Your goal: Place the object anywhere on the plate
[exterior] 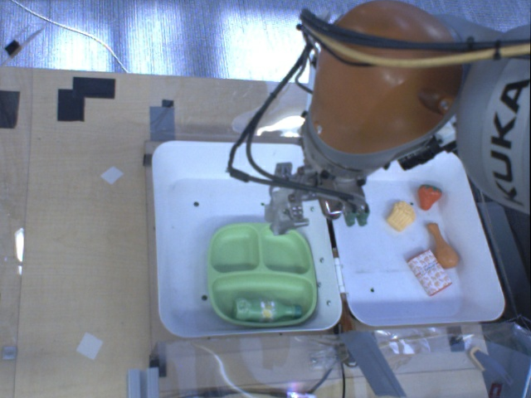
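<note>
A green divided plate (249, 259) lies in the left bin (178, 222), toward its front right. A green bottle-like object (265, 309) lies on its side in the plate's front compartment. My gripper (286, 214) hangs over the plate's far right edge, under the large orange wrist, and is apart from the green object. I see nothing held in it.
The right bin (390, 301) holds a yellow corn piece (401, 215), a red strawberry (429, 196), an orange drumstick (442, 247) and a red-and-white packet (430, 272). The arm covers the wall between the bins at the back. Black cables loop off the wrist's left side.
</note>
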`<state>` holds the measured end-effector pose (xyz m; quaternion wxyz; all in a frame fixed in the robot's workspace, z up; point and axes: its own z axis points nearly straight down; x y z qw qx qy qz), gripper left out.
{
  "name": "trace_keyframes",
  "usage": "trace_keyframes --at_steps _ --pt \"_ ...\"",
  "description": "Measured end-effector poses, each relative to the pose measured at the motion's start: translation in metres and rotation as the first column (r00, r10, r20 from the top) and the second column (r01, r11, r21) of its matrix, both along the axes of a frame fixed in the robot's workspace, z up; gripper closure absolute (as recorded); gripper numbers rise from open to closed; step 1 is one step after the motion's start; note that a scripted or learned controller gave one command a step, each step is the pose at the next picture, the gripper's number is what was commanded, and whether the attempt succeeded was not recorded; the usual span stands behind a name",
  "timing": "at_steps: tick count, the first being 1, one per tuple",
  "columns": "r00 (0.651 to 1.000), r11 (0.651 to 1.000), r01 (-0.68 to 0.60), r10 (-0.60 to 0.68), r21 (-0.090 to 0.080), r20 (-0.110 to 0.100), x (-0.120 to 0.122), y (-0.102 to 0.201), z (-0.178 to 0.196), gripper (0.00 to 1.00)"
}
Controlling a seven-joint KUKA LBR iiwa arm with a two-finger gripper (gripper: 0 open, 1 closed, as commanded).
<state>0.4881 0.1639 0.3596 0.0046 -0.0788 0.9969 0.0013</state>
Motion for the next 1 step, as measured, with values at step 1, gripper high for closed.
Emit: trace_keyframes --at_steps 1 --pt "0.971 0.971 -0.238 0.238 -0.002 0.002 0.0055 -0.0109 -0.0012 1.0"
